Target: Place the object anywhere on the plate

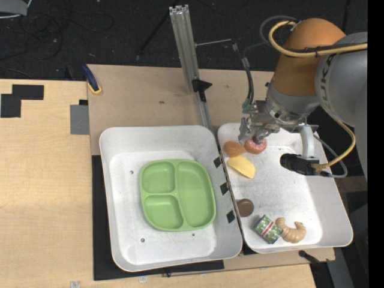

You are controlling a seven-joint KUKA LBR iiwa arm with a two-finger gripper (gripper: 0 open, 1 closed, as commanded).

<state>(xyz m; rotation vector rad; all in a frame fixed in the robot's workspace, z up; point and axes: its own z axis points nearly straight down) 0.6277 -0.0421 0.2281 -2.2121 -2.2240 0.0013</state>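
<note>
Camera view looked down at a slant on two white bins side by side. Left bin [120, 149] held the green plate [178, 195], three compartments, flat and bare, so any spot on it would have served as the drop point. Right bin [327, 221] held the loose items, well apart from the plate across the shared rims. Arm [318, 59] reached in from the right with the gripper [254, 138] low over the bin's far-left corner. Fingers stood either side of a pink-red object [258, 146], narrowly spread; whether they truly pinched it I couldn't tell. Just beside it lay an orange piece [233, 149] and a yellow wedge [242, 167]. Nearer: brown disc [245, 207], green can [266, 228], croissant [291, 231], all untouched
</note>
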